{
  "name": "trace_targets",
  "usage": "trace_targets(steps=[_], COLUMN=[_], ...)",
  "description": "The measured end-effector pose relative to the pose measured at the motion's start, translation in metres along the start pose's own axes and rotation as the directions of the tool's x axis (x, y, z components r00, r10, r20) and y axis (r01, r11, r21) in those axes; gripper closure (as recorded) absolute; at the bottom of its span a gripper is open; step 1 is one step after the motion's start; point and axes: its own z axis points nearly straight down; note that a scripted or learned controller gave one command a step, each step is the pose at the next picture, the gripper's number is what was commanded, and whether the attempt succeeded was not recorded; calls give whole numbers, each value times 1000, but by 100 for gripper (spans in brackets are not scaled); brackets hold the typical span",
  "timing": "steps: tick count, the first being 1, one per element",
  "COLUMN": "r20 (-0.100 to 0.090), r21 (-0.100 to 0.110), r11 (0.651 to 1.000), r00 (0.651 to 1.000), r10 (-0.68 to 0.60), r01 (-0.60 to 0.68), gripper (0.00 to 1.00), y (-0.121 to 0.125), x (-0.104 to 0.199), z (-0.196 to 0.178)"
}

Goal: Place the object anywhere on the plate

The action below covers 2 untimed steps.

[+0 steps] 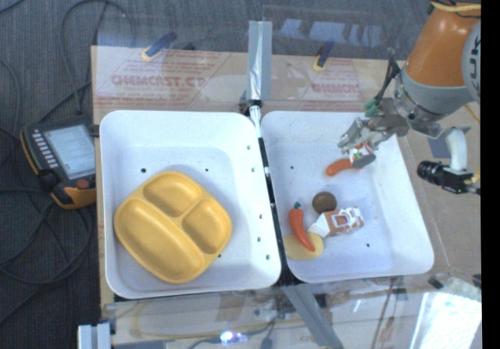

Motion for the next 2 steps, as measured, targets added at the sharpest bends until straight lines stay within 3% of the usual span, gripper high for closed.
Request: trace_targets(steps=[1,2], r20=[1,0], r21=[1,1], r11=[998,993], r00=[998,993], r10=[-59,-119], r01=[59,119], gripper=[100,100], y=[-4,-53], x=[61,123], z=[-4,-56])
